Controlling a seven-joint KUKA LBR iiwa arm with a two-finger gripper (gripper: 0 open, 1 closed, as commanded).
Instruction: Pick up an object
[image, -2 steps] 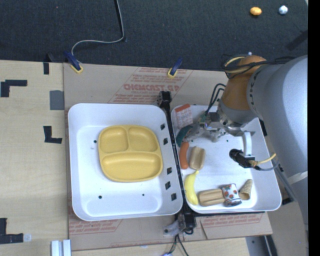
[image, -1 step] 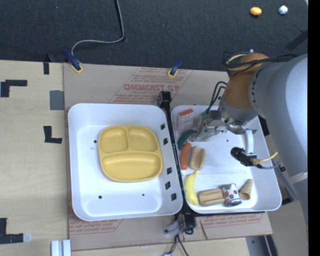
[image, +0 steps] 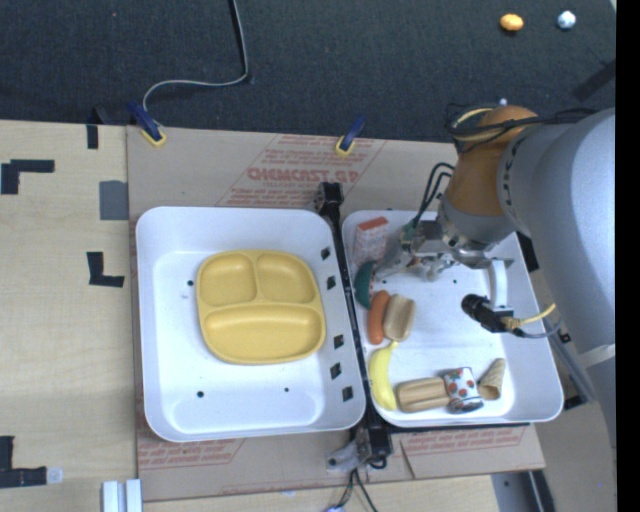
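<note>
Hanging low over the far left part of the right bin (image: 445, 340), gripper (image: 425, 255) showing as a blurred knot of metal and dark cable; whether released or clenched, impossible to tell. Reaching in over the right bin's far right corner, bulky grey arm (image: 560, 200), smooth and rounded, covering that corner and running out of frame.

Lying in the right bin's far left corner, just beside the gripper, pale packet (image: 372, 235) with a red label, print too small to read. Peeking out along the bin's left wall, dark green thing (image: 362, 278), shape unclear. Resting mid-left, orange sausage-like piece (image: 377, 315) touching a tan bun (image: 399, 318). Curving along the near left, yellow banana (image: 380, 372). Sitting along the near wall, tan roll (image: 420, 393), red-and-white patterned cup (image: 461, 388) and tan cone (image: 492, 377).

Adjoining the right bin's left side, left bin (image: 165, 330) bearing a glossy yellow divided plate (image: 262, 305).
</note>
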